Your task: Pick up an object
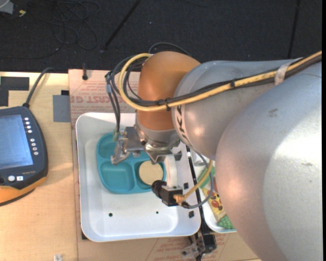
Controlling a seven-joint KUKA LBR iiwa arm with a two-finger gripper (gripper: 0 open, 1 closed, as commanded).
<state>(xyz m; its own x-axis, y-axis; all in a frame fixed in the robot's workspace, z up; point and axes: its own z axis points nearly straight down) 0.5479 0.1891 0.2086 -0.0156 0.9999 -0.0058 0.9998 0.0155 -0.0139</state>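
Pincer (119,152) sits low over the left bin (92,211), hanging under the orange wrist band (157,99), its metal tip right at the upper-left part of the teal tray (117,175). Can't tell whether it is wide or narrow; the wrist body hides most of it, and nothing is visibly held.

Teal tray lies in the far half of the left bin, divided into compartments; a pale round disc (149,173) rests in its right compartment. Tray is directly below and slightly near/right of the tip, so the likely grab is almost straight down. Contact with the tray can't be confirmed.

Tray's long axis looks to run roughly far-to-near, partly covered by the arm.

Right bin (212,222) holds a colourful packet (220,208), well to the right of the tip, under the arm.
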